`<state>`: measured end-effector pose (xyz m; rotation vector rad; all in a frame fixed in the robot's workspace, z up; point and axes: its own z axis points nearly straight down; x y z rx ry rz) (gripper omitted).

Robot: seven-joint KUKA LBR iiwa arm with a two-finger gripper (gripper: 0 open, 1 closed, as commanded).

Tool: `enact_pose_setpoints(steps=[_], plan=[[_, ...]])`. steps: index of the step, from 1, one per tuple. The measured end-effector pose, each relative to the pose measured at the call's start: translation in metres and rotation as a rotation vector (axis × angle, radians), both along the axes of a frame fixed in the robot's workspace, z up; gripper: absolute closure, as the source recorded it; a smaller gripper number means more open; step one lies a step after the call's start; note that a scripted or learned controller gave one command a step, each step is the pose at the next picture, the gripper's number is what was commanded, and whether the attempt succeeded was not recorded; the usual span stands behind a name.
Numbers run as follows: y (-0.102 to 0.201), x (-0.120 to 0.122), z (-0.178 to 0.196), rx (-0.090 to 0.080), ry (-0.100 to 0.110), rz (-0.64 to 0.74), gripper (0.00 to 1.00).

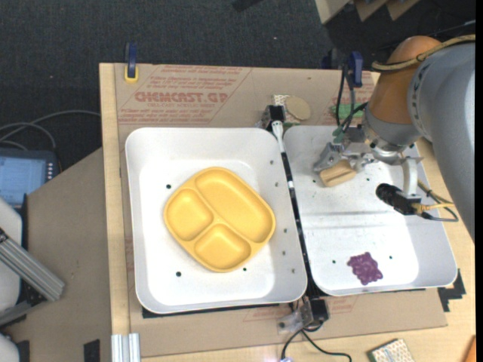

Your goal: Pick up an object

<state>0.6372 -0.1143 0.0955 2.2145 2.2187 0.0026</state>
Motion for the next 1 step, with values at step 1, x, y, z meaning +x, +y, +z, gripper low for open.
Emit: enact_pose_setpoints(steps=[1], plan=[[0.0745, -0.0367, 0.0946, 0.006, 0.0, 0.005, 1.0]])
